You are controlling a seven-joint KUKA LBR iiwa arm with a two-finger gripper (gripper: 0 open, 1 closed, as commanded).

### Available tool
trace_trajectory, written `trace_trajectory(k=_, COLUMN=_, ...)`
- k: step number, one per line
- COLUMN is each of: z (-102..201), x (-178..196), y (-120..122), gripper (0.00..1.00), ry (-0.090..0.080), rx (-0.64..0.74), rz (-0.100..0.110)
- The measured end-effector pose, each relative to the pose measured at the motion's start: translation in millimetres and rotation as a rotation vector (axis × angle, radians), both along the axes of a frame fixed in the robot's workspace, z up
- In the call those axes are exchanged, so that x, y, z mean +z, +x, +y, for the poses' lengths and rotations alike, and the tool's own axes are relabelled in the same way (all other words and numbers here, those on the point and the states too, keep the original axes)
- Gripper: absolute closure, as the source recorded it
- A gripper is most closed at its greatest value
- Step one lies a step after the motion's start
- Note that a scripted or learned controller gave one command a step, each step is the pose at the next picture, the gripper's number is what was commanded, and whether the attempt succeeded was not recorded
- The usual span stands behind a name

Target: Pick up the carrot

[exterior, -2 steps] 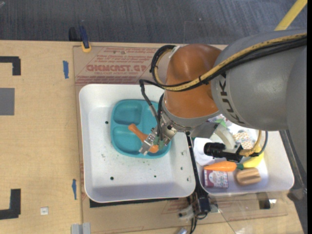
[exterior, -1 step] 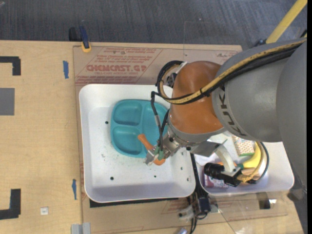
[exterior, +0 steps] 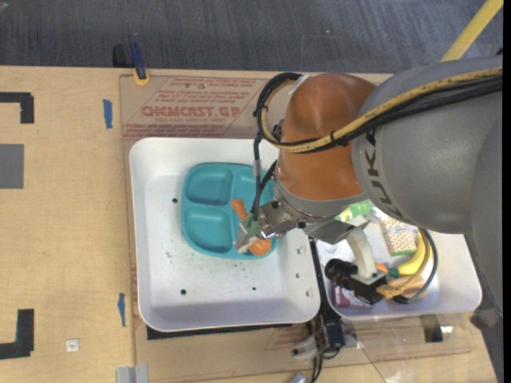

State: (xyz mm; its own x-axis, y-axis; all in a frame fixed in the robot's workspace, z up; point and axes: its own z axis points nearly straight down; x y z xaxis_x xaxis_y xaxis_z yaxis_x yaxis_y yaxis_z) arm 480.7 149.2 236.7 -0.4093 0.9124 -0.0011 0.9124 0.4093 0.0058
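One carrot (exterior: 239, 209), a small orange piece, lies on the right part of one teal divided plate (exterior: 209, 206), at the rim between its compartments. A second orange item (exterior: 259, 246), rounded, sits at the plate's near right edge; what it is cannot be told. The plate rests in the left bin (exterior: 160, 238) of two white bins on the tabletop (exterior: 64, 214). The gripper (exterior: 254, 231) hangs over the plate's right edge, just beside the carrot; whether it is open, closed or touching anything cannot be told. The right bin (exterior: 463, 294) holds assorted items, among them one yellow banana-like piece (exterior: 413, 263).
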Motion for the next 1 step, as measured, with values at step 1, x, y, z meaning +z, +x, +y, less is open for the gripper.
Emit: trace_trajectory(k=1, z=0.5, x=9.4, y=1.2, gripper=1.0, ry=-0.002, rx=0.004, rz=-0.005)
